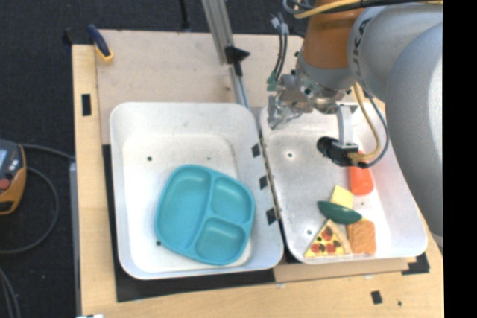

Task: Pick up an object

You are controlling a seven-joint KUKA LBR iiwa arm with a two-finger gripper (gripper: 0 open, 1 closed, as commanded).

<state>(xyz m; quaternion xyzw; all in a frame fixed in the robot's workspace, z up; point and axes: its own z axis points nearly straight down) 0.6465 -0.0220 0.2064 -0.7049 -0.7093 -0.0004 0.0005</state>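
While poised over the upper left corner of the right bin (387,234), just beside the rim shared with the left bin (127,160), the gripper (283,112) — cannot tell whether jaws open or closed. Nothing visibly between them. Toy food clustered well below and right of the jaws, lower right of frame: orange piece (361,180), yellow block (342,196), dark green piece (340,213), pizza slice (328,242), bread-like piece (363,237). Bare bin floor between jaws and cluster. Blue divided plate (205,214) in left bin. Metal post (214,4) rising upper centre, near the arm.
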